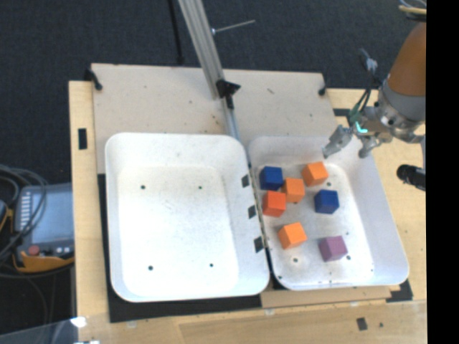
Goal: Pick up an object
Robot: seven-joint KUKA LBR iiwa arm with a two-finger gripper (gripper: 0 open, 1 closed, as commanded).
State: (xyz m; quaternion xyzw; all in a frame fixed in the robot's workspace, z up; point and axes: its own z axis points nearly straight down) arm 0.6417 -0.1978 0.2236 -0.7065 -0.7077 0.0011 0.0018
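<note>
The right bin (pixel 380 221) holds several small cubes: a blue one (pixel 271 177), an orange one (pixel 315 173), a smaller orange one (pixel 295 188), a red-orange one (pixel 274 203), a second blue one (pixel 326 201), another orange one (pixel 292 234) and a purple one (pixel 333 248). My gripper (pixel 352 142) hangs over the bin's far right corner, above and to the right of the cubes. Its two fingers are spread apart with nothing between them.
The left bin (pixel 179 213) lies beside the right one. A slanted aluminium pole (pixel 204 41) rises from the back of the bench between the bins. A grey device with cables (pixel 36 221) sits off the bench's left edge.
</note>
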